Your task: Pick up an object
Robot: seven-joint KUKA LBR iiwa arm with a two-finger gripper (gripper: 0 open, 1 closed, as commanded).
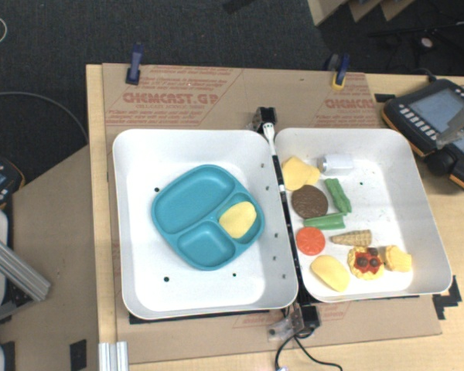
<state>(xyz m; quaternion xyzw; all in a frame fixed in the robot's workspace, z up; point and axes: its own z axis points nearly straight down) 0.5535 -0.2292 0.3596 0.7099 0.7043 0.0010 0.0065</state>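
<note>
A blue divided plate [201, 215] lies in the left bin [139, 277], and a pale yellow toy food piece [238, 218] rests in its right compartment. The right bin [402, 168] holds several toy foods. These include a yellow wedge [298, 173], a small white piece [337, 162], a brown round cookie [309, 201] and two green sticks [339, 194] [325, 222]. Lower in that bin lie a red disc [310, 241], a waffle cone [351, 238], a yellow lump [329, 273], a red-topped tart [366, 262] and a small yellow piece [399, 260].
Both bins sit on a cardboard sheet [185, 95] held by a blue clamp [134, 64] and a yellow clamp [339, 72]. A black hand controller [437, 122] lies off the bench's right rear corner. A cable [294, 346] hangs at the front edge.
</note>
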